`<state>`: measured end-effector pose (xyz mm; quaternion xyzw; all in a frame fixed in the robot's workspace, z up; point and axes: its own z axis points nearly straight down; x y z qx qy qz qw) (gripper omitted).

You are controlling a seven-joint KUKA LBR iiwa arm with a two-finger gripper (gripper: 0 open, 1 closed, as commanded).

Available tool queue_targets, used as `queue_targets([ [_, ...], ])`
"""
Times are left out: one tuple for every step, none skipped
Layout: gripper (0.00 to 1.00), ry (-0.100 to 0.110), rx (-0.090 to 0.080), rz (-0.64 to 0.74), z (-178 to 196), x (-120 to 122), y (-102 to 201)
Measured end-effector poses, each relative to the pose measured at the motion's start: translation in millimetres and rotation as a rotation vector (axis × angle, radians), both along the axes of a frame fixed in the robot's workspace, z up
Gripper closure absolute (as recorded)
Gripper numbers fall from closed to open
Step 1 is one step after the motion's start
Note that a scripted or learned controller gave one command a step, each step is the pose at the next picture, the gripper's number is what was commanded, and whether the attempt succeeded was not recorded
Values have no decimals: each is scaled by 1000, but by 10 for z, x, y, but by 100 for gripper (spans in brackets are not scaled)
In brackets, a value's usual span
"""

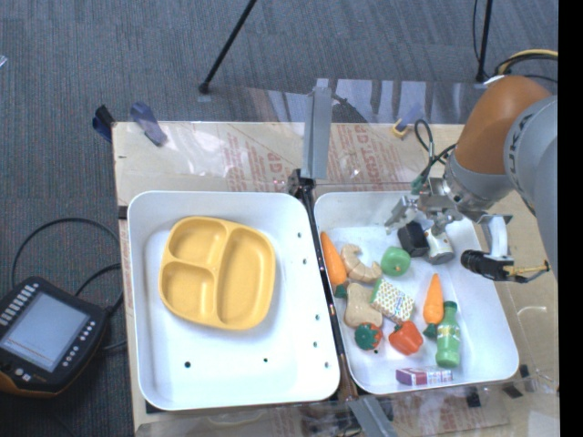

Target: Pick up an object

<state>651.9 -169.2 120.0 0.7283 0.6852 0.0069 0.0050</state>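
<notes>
My gripper hangs over the back of the right bin, just above and right of a green apple. Its fingers stand open with nothing between them. Below it lie toy foods: an orange carrot by the bin's left wall, tan biscuit pieces, a checkered packet, a second carrot, a green bottle, a red pepper, a red and green fruit and a pink box at the front.
The left bin holds a yellow divided plate. A grey upright post stands behind the seam between the bins. A hand-held control tablet lies on the floor at the left.
</notes>
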Motion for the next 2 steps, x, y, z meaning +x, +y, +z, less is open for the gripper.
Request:
queue_targets([
  [0,5,9,8,-256,-268,76],
  [100,11,3,4,-178,-287,36],
])
